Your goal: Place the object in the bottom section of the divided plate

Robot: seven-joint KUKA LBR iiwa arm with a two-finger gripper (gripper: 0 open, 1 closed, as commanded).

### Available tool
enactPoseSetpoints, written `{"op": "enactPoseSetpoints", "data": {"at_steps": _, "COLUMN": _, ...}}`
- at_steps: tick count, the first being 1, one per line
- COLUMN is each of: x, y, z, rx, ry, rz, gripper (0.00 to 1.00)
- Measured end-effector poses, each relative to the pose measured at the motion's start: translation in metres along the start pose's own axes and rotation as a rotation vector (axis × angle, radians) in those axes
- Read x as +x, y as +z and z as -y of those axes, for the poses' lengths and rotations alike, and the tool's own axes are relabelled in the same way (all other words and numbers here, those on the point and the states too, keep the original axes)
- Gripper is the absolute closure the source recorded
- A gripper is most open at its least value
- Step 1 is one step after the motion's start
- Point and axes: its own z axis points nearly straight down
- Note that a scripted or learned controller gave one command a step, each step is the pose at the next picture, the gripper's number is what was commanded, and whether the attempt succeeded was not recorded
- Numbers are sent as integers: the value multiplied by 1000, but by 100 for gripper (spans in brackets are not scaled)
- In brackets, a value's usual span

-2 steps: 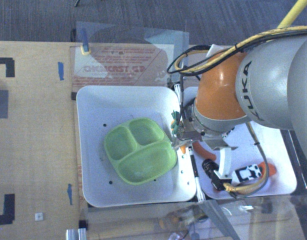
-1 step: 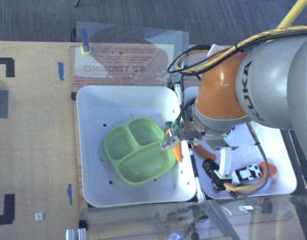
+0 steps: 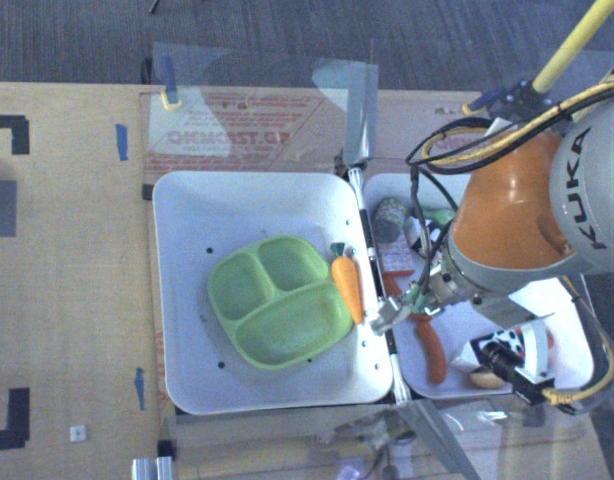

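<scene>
A green divided plate (image 3: 287, 330) lies in the left bin (image 3: 187, 228), with two small sections at the top and one large section at the bottom. An orange carrot (image 3: 347, 286) with a green top rests against the plate's right rim, on the bin floor. My gripper (image 3: 390, 313) hangs low over the wall between the two bins, just right of the carrot's lower end. I see nothing held in it. The arm's orange band covers much of the right bin.
The right bin (image 3: 577, 363) holds a red sausage-shaped thing (image 3: 433, 353) just below the gripper, a grey-green ball (image 3: 390, 218) at its top left and a beige piece (image 3: 482, 376) near its front edge. Brown bench surface lies to the left of the bins.
</scene>
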Motion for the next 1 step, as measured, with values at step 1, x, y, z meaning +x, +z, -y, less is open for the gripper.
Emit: {"op": "enactPoseSetpoints", "data": {"at_steps": 1, "x": -1, "y": -10, "z": -1, "rx": -3, "ry": 2, "rz": 1, "gripper": 100}}
